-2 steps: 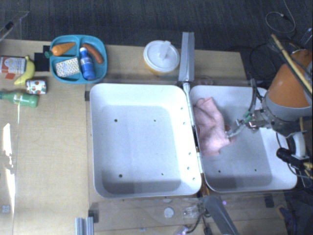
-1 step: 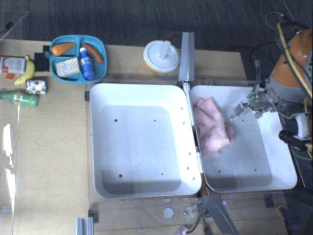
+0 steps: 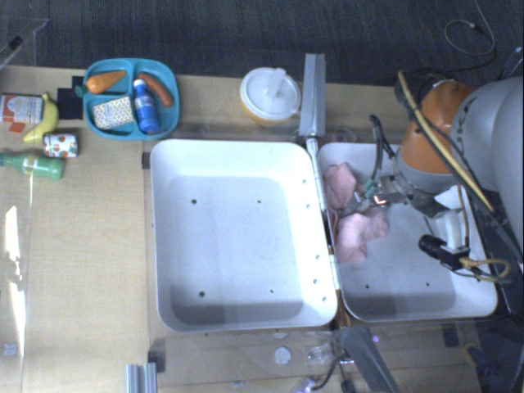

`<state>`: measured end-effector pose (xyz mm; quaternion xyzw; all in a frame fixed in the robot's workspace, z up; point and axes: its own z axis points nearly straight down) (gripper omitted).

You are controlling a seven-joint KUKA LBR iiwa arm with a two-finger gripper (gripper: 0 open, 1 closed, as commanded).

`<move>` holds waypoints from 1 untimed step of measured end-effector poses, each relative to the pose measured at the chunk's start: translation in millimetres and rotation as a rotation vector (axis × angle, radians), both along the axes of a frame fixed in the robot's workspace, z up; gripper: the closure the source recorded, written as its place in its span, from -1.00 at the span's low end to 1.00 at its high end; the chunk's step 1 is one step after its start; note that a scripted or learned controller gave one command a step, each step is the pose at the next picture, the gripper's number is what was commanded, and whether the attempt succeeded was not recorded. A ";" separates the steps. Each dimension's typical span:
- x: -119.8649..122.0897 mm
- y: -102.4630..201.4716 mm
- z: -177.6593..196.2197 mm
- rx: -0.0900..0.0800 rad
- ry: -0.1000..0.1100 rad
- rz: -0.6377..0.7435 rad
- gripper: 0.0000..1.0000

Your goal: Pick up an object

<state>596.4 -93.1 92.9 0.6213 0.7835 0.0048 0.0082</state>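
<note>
- Pink cloth lies crumpled in the right bin, against that bin's left wall, in two lumps: one nearer the far corner, a larger one just below it.
- Gripper sits low over the cloth, at the gap between the two lumps, touching or almost touching the fabric.
- Whether the gripper is apart or together I cannot tell; the tips are dark and small against the cloth, and no fabric is plainly seen pinched.
- A small red light glows at the gripper's base.
- Arm comes in from the right, its orange band above the wrist, with cables looping over it.
- Left bin stands beside the right bin, their walls touching along the middle.
- Beyond the bins, on the bench, stands a white lidded cup, just beside a grey upright bracket.
- Further left rests a blue tray with compartments, holding a carrot, a blue bottle, a sausage and a pale snack.
- Left of the tray lie a banana, a small can, a green bottle and a small carton, close together near the bench's edge.
</note>
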 end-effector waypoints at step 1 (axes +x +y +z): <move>74.3 2.1 -0.2 0.001 0.018 0.093 -1.00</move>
